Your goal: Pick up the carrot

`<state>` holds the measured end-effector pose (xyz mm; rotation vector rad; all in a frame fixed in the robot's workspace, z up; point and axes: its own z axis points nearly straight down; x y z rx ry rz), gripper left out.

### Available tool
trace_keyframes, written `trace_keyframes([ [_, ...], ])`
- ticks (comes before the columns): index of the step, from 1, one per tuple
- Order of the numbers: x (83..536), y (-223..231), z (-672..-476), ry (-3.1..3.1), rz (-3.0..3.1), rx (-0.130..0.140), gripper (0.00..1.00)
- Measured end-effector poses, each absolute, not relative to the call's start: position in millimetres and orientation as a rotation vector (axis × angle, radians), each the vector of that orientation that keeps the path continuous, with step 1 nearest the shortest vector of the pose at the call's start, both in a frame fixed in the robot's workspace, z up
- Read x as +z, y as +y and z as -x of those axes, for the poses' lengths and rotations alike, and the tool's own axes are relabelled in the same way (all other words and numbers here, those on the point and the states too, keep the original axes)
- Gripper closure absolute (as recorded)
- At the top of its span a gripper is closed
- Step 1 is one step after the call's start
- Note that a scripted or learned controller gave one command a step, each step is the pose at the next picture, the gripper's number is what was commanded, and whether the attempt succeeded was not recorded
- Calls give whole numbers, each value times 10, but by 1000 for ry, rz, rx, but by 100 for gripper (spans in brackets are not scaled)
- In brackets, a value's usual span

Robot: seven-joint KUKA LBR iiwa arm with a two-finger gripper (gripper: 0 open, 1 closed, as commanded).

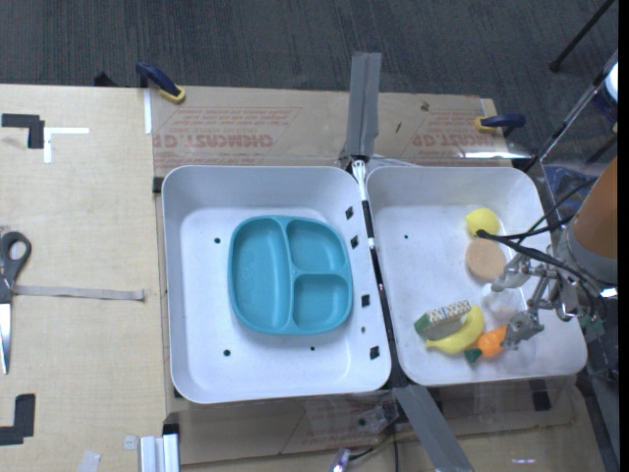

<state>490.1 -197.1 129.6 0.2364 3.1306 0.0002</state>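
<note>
Carrot (pixel 490 342) lies at the near edge of the right bin (pixel 423 362), on the bin floor, just beside the tip of the banana (pixel 454 336) and touching or almost touching it. The hand (pixel 526 308) is low over the same corner, very near the carrot on its right side, but the metal parts there are small and mixed together, so I cannot tell if the hand is wide or narrow, and I cannot see the carrot between its parts. My judgement is that the reach is almost done while the grasp and the lift are not yet done. A little farther in this bin rest a round tan piece (pixel 485 260) and a yellow lemon (pixel 481 222). In the left bin (pixel 187 264) a blue divided plate (pixel 291 274) sits alone.
</note>
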Motion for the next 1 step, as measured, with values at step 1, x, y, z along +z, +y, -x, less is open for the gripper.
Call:
trace_keyframes([
  [1,924,-1522,-4875,3117,-356,0,0],
])
